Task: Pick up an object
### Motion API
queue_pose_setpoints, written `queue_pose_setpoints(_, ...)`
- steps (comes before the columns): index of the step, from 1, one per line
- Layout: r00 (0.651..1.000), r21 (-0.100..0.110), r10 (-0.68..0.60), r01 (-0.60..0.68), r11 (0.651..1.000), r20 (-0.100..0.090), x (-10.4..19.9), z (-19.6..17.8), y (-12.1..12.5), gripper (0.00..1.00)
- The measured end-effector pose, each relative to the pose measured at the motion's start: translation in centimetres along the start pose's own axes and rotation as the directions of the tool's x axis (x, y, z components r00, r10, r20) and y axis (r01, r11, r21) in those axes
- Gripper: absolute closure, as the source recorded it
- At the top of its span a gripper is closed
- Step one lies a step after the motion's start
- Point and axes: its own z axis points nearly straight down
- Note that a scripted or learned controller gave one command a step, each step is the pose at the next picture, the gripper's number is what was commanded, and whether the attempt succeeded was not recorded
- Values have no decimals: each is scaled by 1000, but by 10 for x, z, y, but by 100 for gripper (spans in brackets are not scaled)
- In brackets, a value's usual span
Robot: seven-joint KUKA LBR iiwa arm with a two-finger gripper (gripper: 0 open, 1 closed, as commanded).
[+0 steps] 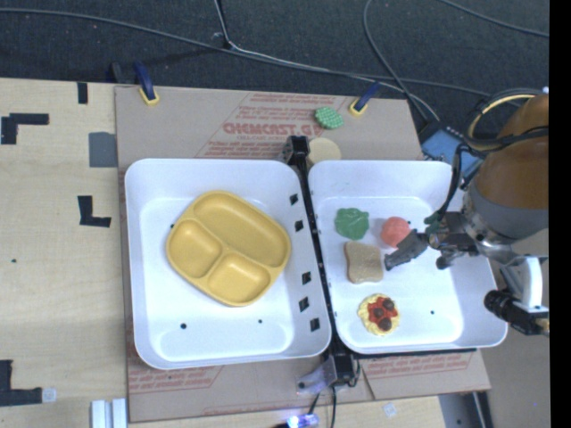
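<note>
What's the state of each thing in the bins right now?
Yellow plate: lying flat in the left bin, its compartments bare.
Green toy: resting in the right bin, untouched.
Red ball: resting on the bin floor, right of the green toy.
Bread slice: lying flat, not gripped.
Small pizza: lying flat, topping up.
Tool: low over the right bin beside the bread slice, holding nothing.

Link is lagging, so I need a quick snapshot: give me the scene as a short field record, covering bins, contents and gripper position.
left bin: holds a yellow divided plate
right bin: holds four items
green item: upper left of right bin
red item: beside the green item, nearest the gripper
tan slice: below the green item
small pizza: near the front wall
gripper: low over right bin, between red item and tan slice; nothing visibly held
outside bins: green piece on the cardboard
</note>
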Motion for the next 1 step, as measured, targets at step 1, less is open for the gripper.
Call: queue_pose_setpoints(1,1000,-13,-5,5,1000,2,1,-7,3,0)
